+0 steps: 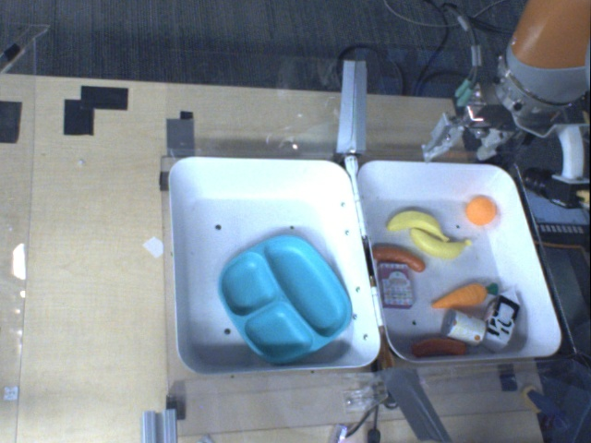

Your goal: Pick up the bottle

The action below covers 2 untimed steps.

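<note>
The bottle (482, 322) lies on its side near the front right corner of the right bin (531, 247). It has a pale body and a black-and-white label. An orange carrot (459, 295) rests just behind it, and a dark red sausage (440, 347) lies in front of it. My gripper (464, 139) hangs above the back rim of the right bin, far behind the bottle. Its fingers stand open with nothing between them.
The right bin also holds two yellow bananas (427, 231), an orange ball (480, 210), another sausage (398, 257) and a red labelled pack (395, 285). A blue divided plate (284, 296) lies in the left bin (199, 247). A metal post (351, 109) stands between the bins at the back.
</note>
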{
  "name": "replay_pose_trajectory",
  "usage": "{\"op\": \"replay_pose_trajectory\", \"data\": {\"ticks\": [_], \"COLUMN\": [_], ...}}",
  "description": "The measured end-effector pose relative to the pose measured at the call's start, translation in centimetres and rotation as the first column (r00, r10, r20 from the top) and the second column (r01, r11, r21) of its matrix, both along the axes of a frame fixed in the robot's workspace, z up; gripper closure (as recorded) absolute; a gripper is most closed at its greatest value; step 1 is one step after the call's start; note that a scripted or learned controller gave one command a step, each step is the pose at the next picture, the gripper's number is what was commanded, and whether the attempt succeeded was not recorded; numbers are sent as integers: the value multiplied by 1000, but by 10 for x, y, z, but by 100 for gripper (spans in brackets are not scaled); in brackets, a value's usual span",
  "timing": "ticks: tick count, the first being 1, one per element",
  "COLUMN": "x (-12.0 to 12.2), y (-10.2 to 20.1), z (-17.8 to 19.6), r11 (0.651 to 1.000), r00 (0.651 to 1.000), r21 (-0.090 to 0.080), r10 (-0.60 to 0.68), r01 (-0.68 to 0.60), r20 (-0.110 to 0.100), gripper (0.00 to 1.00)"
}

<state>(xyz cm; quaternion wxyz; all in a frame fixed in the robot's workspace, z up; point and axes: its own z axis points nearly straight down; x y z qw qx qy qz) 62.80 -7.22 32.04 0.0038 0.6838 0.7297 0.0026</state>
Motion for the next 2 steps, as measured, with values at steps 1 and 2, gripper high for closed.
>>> {"op": "replay_pose_trajectory", "data": {"ticks": [1,2], "x": [-27,42], "y": [-27,34], "z": [-160,-134], "r11": [995,980], "r00": [995,980], "r21": [2,3], "r10": [-97,-200], "r01": [97,200], "r20": [-6,-3], "gripper": [0,0]}}
